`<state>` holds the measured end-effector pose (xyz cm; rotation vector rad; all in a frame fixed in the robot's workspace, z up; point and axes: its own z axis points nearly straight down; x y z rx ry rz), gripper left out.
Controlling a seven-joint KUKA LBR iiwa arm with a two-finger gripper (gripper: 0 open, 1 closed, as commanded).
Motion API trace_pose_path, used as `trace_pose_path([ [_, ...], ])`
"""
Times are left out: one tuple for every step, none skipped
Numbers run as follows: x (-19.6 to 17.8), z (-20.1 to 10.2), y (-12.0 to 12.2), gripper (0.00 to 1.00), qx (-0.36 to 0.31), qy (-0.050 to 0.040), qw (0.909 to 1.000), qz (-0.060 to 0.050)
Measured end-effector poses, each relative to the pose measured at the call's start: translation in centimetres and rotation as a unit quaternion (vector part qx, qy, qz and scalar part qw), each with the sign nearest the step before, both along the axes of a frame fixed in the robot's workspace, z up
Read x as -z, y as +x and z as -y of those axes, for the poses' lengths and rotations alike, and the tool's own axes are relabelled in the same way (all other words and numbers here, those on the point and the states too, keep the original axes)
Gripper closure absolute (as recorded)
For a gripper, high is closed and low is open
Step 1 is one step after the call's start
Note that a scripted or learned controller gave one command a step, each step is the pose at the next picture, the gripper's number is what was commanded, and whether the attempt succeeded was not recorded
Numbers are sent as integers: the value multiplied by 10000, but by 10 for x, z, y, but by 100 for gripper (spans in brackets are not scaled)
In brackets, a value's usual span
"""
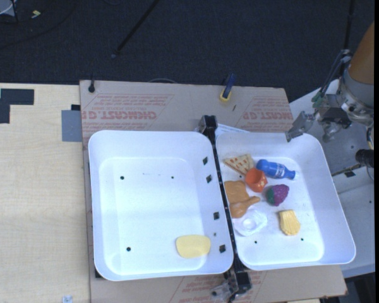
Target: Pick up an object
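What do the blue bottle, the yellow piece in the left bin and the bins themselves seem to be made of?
Blue bottle: probably plastic, smooth, with a bright highlight and a white cap.
Yellow piece: possibly soft plastic or foam; pale, matte, rounded edges. The view leaves it open.
Left bin and right bin: likely thin moulded plastic, white and slightly glossy, with rounded corners and a raised rim.
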<state>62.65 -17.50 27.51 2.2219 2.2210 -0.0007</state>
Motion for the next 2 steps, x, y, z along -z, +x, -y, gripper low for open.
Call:
trace_pose_path([
  [128,-3,-45,0,3,29,10000,-86],
  [188,-33,18,0,-11,18,10000,-21],
])
